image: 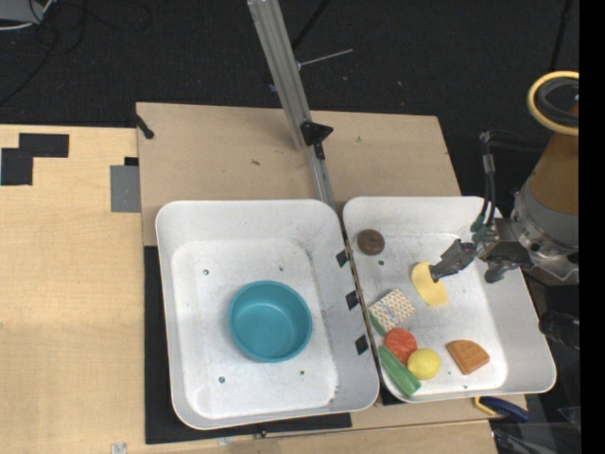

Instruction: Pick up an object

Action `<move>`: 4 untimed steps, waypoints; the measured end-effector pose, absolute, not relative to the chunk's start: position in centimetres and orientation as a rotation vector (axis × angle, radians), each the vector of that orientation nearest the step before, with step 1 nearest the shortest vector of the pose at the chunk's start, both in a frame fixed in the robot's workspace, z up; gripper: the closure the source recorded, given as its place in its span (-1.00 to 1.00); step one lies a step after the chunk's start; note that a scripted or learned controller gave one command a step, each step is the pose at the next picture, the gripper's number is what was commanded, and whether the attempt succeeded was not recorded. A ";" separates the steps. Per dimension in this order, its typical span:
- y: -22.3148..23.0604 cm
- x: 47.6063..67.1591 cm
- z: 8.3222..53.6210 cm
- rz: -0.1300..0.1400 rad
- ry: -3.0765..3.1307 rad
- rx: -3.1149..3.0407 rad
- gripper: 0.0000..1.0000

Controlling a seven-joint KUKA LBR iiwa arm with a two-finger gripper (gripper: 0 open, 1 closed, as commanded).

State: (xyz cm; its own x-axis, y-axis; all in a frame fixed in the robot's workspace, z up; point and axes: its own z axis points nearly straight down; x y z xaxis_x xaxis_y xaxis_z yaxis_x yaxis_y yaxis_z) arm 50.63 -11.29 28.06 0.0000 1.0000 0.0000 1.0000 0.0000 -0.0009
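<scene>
Reaching from right, tool (pixel 442 270) low over yellow piece (pixel 430 287), right bin (pixel 529 348).

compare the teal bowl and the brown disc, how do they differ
The teal bowl lies in the left bin; the brown disc lies in the right bin. The bowl is far larger, deep and open; the disc is small and flat. Both are round.

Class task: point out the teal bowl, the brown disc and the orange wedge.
teal bowl (pixel 270 321), camera view, on its inner floor.
brown disc (pixel 370 242), camera view, on its top face.
orange wedge (pixel 467 356), camera view, on its upper surface.
</scene>
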 end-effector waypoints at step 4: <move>-10.1 50.8 13.5 0.002 -2.220 -2.222 1.00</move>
State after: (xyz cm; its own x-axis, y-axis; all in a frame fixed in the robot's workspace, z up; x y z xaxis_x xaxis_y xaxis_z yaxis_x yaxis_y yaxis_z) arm 50.76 -10.06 13.51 0.0011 1.0000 0.0000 1.0000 -0.0011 -0.0015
